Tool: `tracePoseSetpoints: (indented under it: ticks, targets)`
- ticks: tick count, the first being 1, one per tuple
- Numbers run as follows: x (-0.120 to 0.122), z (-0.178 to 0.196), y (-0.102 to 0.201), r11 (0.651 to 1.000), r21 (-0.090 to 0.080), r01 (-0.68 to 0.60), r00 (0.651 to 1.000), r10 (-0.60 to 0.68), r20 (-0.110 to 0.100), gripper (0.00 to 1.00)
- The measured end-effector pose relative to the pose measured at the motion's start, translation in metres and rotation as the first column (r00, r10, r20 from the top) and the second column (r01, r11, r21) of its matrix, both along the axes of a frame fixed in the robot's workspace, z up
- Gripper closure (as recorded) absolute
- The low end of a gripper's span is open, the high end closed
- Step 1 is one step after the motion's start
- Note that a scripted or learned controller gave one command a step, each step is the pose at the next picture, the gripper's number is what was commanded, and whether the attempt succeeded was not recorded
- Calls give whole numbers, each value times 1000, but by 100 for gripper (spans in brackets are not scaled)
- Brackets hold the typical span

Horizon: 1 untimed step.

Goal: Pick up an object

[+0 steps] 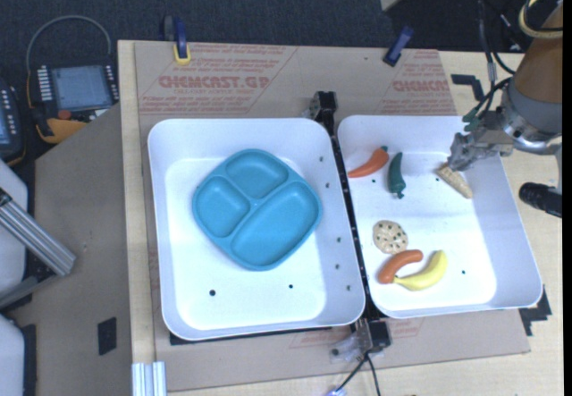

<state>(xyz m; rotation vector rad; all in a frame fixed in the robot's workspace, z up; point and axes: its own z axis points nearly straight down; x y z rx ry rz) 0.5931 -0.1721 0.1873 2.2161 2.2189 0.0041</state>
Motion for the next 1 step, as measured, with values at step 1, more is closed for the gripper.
tracePoseSetpoints:
  ticks: [1]
  targets:
    - [3, 54, 10, 1000, 0, -2, 1000, 2, 2, 100]
